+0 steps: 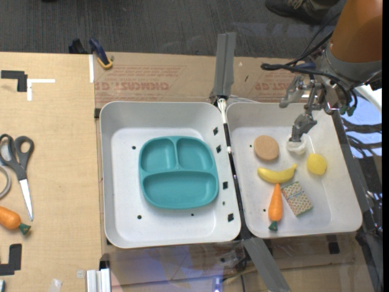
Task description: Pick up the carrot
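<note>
An orange carrot (275,204) lies lengthwise near the front of the right bin (340,224), with its green tip pointing toward the front wall. It rests between a yellow banana (276,174) and a small patterned box (296,198). My gripper (301,128) hangs over the back of the same bin, well behind the carrot and slightly to its right, just above a small white object (296,145). Nothing can be made out in its grasp.
The right bin also holds a round tan disc (266,148) and a yellow lemon (316,163). A teal divided plate (178,172) sits in the left bin (115,163). On the bench at left lie scissors (18,163) and a second carrot (8,218).
</note>
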Robot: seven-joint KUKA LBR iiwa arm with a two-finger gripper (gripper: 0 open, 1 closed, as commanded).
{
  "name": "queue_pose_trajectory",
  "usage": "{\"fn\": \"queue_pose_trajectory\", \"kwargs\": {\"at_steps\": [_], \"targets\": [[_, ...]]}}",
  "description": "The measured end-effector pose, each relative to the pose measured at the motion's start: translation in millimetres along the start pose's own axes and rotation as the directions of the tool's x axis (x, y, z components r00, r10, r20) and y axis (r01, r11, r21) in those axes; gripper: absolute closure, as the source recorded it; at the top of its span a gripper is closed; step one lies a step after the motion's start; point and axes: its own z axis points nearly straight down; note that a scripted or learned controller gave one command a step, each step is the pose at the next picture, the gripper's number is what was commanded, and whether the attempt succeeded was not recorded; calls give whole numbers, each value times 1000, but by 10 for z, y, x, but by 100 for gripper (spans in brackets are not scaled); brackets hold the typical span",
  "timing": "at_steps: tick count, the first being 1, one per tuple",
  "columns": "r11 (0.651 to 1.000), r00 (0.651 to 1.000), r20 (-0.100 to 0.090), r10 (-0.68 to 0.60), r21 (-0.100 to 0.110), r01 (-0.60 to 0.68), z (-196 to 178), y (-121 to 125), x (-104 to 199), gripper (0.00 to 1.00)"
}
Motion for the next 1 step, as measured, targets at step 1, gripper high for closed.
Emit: {"fn": "queue_pose_trajectory", "kwargs": {"at_steps": [1], "targets": [[998,998,1,58,0,-58,1693,143,302,0]]}}
